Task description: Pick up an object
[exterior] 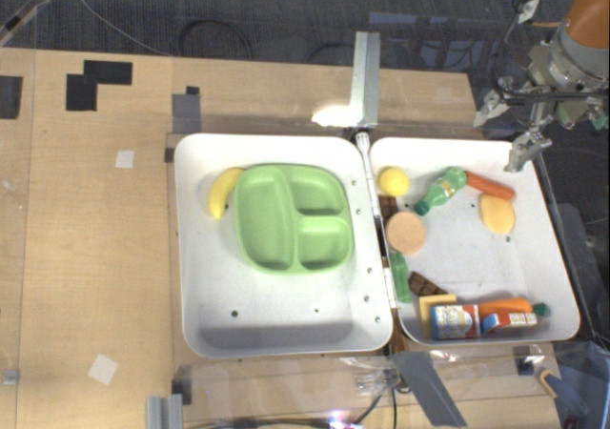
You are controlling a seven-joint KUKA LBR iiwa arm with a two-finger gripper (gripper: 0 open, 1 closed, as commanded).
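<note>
Task status: nothing picked yet. The claw [527, 143] hangs off the grey arm [572, 55] at the back right corner of the right bin [562, 275], over its rim. Its fingers look spread apart w/ nothing between them, though they're small here, so that's a cautious read. So approx. at the start: still to do are choosing an object, descending on it, closing and lifting.

Candidates all sit relative to the right bin. Nearest the claw: carrot [490, 187] just inside the back right area, w/ a yellow-orange oval piece [498, 215] just in front of it. The green bottle [440, 191] lies tilted toward the back centre; a lemon [393, 181] is at the back left corner; a tan round disc [406, 233] sits just in front of the lemon. A slim green item [399, 276] lies along the left wall, a brown chunk [421, 284] beside it. Front wall: a boxy carton [450, 319] and an orange bottle [510, 315] lying on its side, touching or nearly so.

Left bin [205, 322], beside the right bin: a green divided tray [292, 217] and a banana [223, 193] touching its far edge.

Count: 2 bins, 1 arm, 1 claw; right bin 9 items (1 each of the above); left bin 2 items (1 tray, 1 banana). My guess is the carrot or the oval piece is the easiest reach.
</note>
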